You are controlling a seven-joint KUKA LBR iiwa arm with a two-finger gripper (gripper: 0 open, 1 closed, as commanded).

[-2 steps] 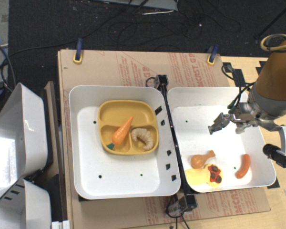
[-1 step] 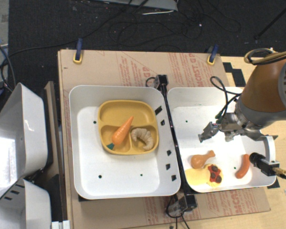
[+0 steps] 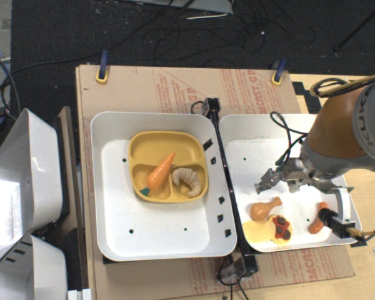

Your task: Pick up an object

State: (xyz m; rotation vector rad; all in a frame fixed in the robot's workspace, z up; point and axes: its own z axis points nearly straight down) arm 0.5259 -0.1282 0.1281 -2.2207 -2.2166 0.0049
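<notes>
A yellow divided plate [image 3: 165, 145] is seen in the left bin [image 3: 112, 230], well to the left of the hand [image 3: 267, 182]; a toy carrot [image 3: 160, 171] is laid across two of its compartments, and a pale curled shrimp-like piece [image 3: 187, 179] is held in the lower right compartment. The right bin [image 3: 250, 130] is reached into from the right by the grey arm with its orange band [image 3: 337, 127], and the hand is poised over the white floor near the bin's middle. Whether the hand is released or clenched cannot be told, and nothing is seen between its tips. Just below the hand, a toy drumstick [image 3: 265, 209] is lying apart from it; below that, a pale yellow flat piece [image 3: 259, 231] and a small red-and-dark item [image 3: 280, 227] are grouped. Further right, below the wrist, a small orange object [image 3: 317, 225] is resting beside a black-and-white fitting [image 3: 335, 220].
</notes>
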